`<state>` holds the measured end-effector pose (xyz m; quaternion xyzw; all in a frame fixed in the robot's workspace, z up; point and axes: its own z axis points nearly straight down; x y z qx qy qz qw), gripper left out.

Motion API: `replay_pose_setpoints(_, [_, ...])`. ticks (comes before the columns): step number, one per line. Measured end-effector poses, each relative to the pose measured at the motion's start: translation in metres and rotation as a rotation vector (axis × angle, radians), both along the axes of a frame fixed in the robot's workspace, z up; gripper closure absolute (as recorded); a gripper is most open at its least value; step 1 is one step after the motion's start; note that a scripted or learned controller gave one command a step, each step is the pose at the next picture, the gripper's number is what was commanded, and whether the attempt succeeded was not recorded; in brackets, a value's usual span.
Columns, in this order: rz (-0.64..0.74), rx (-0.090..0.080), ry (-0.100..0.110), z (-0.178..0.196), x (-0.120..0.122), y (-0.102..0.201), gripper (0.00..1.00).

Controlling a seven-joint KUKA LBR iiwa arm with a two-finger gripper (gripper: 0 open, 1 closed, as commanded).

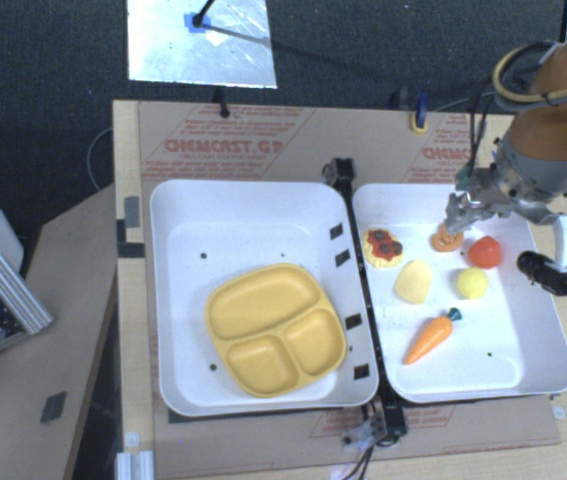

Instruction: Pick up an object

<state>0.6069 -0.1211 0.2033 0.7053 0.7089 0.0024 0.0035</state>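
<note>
The right bin point(533, 368) holds several toy foods. A small orange piece point(448, 239) lies at its back, and my gripper point(461, 213) hangs directly over it, touching or just above its top. To the right of that piece sits a red tomato point(484, 253). A yellow lemon point(473, 284) and a pale yellow fruit point(414, 281) lie in the middle. An orange carrot point(431, 336) lies slanted toward the front. A round pizza-like piece point(384, 247) with red topping rests near the bin's left wall.
The left bin point(193, 218) carries a yellow divided tray point(276, 328) in its front half. The arm's grey and orange body point(553, 118) reaches in over the back right corner. A black part point(543, 270) juts over the right bin's right side.
</note>
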Motion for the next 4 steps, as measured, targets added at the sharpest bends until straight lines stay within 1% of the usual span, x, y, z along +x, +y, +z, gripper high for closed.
replay_pose_setpoints(1, [-0.001,0.0,0.001,0.059,-0.006,-0.006,1.0])
replay_pose_setpoints(2, [0.004,0.003,0.007,0.043,-0.009,0.044,1.0])
replay_pose_setpoints(4, [0.005,0.003,0.009,0.033,-0.037,0.15,1.0])
